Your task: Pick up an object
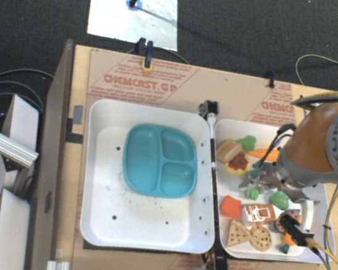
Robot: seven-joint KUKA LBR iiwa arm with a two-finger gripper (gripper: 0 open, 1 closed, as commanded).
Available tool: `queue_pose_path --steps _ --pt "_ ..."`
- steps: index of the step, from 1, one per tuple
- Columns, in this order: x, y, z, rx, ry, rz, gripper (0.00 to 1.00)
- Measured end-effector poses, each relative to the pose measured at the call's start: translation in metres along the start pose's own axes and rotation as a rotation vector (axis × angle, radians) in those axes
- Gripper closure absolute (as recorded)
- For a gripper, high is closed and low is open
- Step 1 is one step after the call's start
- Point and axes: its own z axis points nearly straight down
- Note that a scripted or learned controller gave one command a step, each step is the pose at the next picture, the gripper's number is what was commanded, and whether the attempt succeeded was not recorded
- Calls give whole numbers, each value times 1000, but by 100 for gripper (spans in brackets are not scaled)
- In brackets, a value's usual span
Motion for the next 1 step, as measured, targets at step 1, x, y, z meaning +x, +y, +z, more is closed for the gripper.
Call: queue_pose_path --steps 1 --pt "67 7 -95 -8 2 -10 100"
